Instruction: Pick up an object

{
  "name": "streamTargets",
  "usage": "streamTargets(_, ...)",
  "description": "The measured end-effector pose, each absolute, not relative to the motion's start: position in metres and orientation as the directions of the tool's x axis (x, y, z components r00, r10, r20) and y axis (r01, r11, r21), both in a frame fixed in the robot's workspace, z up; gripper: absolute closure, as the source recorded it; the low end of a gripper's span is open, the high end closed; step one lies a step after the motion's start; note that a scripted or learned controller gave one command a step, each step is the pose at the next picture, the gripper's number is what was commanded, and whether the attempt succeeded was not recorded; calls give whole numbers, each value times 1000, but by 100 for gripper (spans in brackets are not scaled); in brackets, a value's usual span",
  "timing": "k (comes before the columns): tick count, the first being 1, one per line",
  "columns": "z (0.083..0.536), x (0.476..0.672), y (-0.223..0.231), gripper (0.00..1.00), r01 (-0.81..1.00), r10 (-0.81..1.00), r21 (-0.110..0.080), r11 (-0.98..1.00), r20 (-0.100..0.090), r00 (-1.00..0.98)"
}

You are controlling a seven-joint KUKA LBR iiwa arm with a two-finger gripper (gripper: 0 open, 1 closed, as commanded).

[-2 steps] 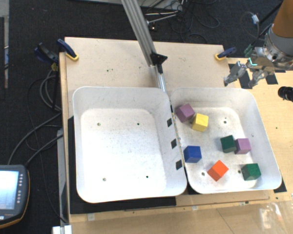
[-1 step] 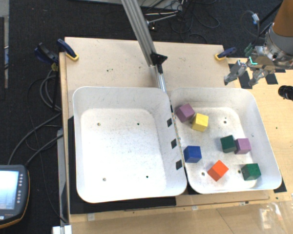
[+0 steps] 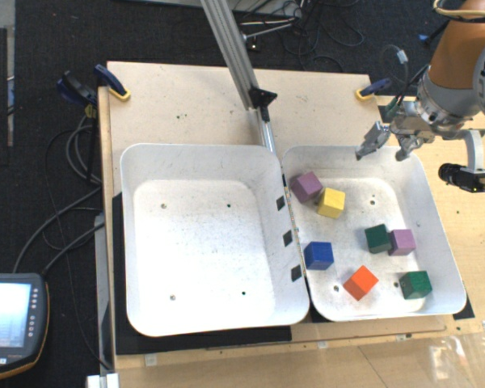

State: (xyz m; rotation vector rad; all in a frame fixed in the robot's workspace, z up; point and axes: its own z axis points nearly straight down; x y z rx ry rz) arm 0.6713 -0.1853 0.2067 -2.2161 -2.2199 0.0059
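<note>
The gripper point(image 3: 385, 145) hangs over the far rim of the right bin point(image 3: 436, 217), at about 1 o'clock from that bin's centre. Its two fingers are spread wide and nothing lies between them. No object has been grasped; the step in hand is judged to be the approach.

Seven blocks lie in the right bin. A purple block point(image 3: 306, 186) and a yellow block point(image 3: 332, 203) touch at 10 o'clock. A blue block point(image 3: 318, 255) sits against the left wall at 8 o'clock. A dark green block point(image 3: 377, 238) and a small purple block point(image 3: 402, 242) stand just beside each other near centre. An orange block point(image 3: 360, 282) is at 6 o'clock and a green block point(image 3: 415, 284) at 5 o'clock.

Recommended procedure:
1. Select a block with free sides. The orange block and the green block stand apart from their neighbours; the touching pairs invite a double contact or a push-off.
2. Centre the gripper over the block and align the fingers with two parallel faces.
3. Descend vertically, keeping the fingers spread until they straddle the block.
4. Avoid the blue block: the bin wall is likely to obstruct one finger.
5. Close, then lift straight up.

The left bin point(image 3: 137, 217) is at 9 o'clock on the counter point(image 3: 186, 95).
</note>
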Motion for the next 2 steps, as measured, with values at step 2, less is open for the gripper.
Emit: streamTargets(2, 100, 665, -193, 0, 1000, 1000, -5, 1, 0, -1)
